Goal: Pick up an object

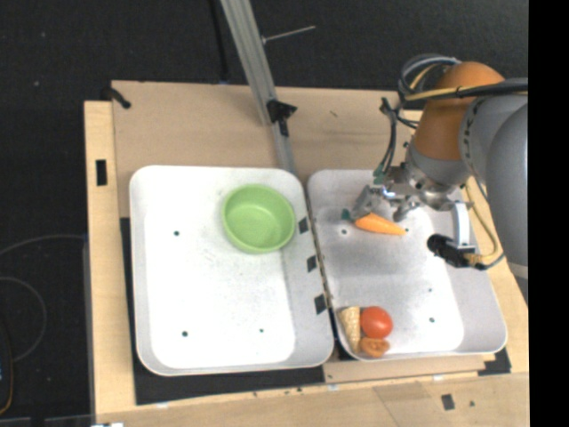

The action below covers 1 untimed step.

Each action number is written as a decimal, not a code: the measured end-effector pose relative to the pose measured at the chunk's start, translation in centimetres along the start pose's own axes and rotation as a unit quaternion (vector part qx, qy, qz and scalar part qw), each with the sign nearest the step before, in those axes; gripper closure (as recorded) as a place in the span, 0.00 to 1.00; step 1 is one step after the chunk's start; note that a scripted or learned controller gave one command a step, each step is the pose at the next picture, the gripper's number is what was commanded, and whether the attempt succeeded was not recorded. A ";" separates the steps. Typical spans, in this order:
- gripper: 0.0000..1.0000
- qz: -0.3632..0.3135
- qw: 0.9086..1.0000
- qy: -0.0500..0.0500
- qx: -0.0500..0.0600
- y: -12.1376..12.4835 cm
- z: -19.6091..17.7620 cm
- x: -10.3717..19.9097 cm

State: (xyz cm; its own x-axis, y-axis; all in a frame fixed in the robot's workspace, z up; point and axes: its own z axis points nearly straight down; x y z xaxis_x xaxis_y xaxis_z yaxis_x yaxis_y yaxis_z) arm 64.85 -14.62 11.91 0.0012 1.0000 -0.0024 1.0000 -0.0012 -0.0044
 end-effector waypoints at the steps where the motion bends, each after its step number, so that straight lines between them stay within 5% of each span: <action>1: 1.00 0.000 1.000 0.000 -0.004 0.2 -1.4 -0.1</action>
